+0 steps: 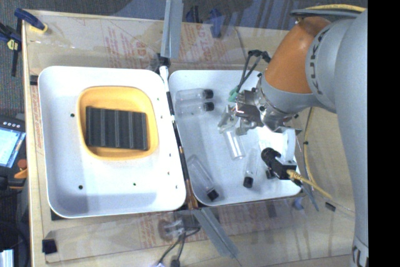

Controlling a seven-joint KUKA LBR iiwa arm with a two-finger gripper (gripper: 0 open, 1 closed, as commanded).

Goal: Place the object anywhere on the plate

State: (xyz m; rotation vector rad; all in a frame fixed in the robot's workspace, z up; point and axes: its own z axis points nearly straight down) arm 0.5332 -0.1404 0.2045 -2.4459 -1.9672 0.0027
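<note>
From above, we see our claw (236, 124) low in the right bin (187, 81); we cannot tell its state. A clear vial (235, 146) lies just beneath it, the yellow plate (94, 97) far left. We should centre over the vial before lifting.

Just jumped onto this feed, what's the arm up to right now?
The KUKA arm is reaching in over the right bin, its gripper low among several clear vials with black caps. One vial lies just under the gripper; whether it is gripped is unclear. The yellow plate, carrying a dark ridged insert, sits in the left bin, with no vial on it yet.
</note>
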